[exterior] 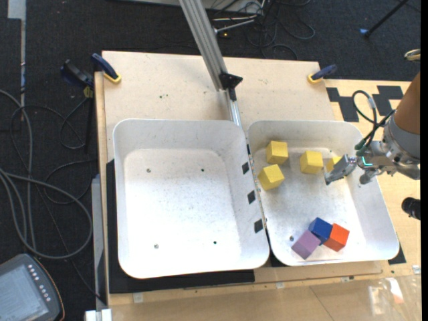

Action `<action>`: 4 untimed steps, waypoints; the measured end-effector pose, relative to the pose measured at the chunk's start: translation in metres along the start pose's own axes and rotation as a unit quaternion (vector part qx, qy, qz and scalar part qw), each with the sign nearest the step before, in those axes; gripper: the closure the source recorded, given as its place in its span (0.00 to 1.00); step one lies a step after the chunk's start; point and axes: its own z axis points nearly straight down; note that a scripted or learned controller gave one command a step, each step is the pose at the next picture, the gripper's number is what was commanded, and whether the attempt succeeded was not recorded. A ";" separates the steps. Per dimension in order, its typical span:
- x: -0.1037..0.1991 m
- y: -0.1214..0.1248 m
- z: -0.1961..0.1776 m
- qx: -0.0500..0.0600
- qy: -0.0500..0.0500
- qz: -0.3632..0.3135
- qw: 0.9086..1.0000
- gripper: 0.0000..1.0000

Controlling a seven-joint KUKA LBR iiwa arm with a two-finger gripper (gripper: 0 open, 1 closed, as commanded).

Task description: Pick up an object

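Hand (348,169) low in the right bin (381,209), fingers apart on nothing; nearest yellow cube (311,162) just beyond its tips looks light, rigid, flat-sided, best pinched across opposite faces.

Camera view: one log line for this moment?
gripper over right bin, beside yellow cube | nothing seen held | purple, blue, orange cubes clustered near front

Two white bins (180,192) noted as smooth, faintly glossy plastic with dark speckling, worktop (200,85) seen as pale matt board, slanted pole (200,32) as brushed metal, blocks (277,152) matt-coloured.
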 end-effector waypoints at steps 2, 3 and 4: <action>-0.008 0.001 0.046 0.000 0.000 0.001 1.000 0.00; -0.008 -0.003 0.110 0.001 0.000 0.001 1.000 0.00; -0.007 -0.003 0.121 -0.002 -0.001 0.001 1.000 0.00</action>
